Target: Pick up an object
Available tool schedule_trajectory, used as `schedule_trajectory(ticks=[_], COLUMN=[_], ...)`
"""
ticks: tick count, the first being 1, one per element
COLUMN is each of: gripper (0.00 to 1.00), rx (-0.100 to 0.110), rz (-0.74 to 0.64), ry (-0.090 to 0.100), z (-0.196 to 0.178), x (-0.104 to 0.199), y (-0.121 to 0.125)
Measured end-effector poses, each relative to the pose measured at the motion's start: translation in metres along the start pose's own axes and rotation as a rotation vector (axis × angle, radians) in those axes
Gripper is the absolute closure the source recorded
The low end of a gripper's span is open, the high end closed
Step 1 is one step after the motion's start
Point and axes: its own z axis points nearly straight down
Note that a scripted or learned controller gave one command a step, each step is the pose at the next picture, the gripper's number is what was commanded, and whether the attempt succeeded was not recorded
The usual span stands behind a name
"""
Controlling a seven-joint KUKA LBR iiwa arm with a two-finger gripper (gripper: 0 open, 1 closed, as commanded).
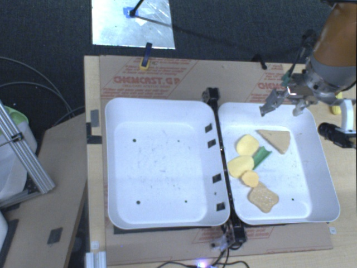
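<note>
Gripper (284,106) seen above right bin's (318,166) far rim, fingers (269,107) spread apart, nothing held. Tan wedge (276,139) lies nearest: judged light, stiff, flat; best gripped across narrow edges.

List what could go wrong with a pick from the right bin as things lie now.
1. The yellow pieces and green piece lie bunched and touching, so a grasp may catch several or none.
2. The tan wedge looks flat; fingers could slide over it.
3. The end effector hangs over the right bin's far rim and may clip it descending.
</note>
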Motion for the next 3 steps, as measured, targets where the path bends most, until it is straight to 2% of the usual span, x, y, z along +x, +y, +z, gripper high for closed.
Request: schedule_trajectory(ticks=[1,2,3], gripper=[0.00,0.00,0.00], rx=[0.010,0.004,-0.002], rz=[-0.013,-0.003,0.004], ry=[0.007,0.002,-0.001], z=[0.102,0.096,0.096], x=[0.135,0.150,0.119], y=[-0.011,-0.051,-0.017])
